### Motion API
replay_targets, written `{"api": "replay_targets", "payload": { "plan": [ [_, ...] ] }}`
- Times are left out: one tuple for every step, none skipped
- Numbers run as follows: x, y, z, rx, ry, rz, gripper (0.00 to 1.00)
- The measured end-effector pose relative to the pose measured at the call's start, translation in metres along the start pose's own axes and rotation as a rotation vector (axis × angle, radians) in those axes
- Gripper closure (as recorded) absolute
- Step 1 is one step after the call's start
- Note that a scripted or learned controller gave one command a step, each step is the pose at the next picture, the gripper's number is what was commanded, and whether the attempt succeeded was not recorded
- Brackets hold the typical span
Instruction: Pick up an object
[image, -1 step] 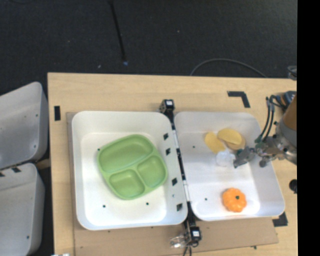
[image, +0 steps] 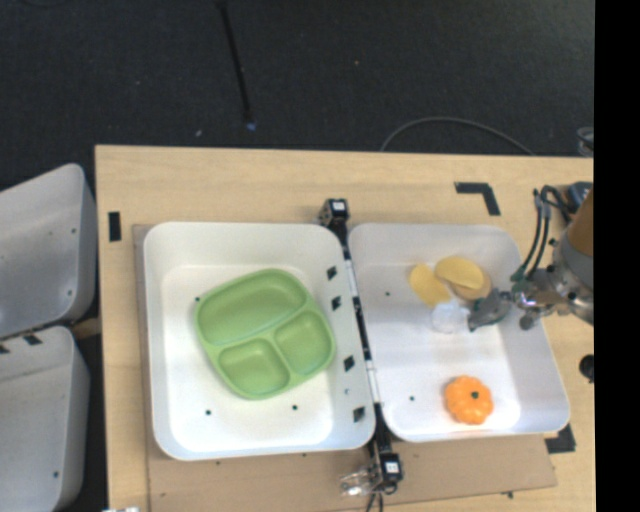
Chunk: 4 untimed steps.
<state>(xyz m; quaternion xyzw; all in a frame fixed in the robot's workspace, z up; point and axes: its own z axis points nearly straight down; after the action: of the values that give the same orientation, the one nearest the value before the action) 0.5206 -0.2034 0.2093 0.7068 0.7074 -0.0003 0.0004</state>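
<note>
The gripper (image: 480, 312) hung low in the right bin (image: 520, 400), just below the yellow object (image: 460, 273) and well above the orange pumpkin (image: 468, 399); whether its jaws were open could not be told. Centring squarely over the yellow object before closing would have served best, since it lay flat.

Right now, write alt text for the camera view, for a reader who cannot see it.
The arm's hand reaches in from the right over the right bin, beside two yellow pieces and a small clear object. An orange pumpkin sits nearer the front of that bin; the left bin holds a green divided plate.
</note>
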Motion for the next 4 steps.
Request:
{"api": "replay_targets", "payload": {
  "plan": [
    [0.001,0.002,0.063,0.004,0.001,0.002,0.0],
    [0.0,0.001,0.111,0.003,0.0,0.005,0.0],
    [-0.001,0.003,0.098,-0.003,-0.001,0.01,1.0],
    [-0.002,0.006,0.033,-0.008,-0.002,-0.002,1.0]
  ]
}}
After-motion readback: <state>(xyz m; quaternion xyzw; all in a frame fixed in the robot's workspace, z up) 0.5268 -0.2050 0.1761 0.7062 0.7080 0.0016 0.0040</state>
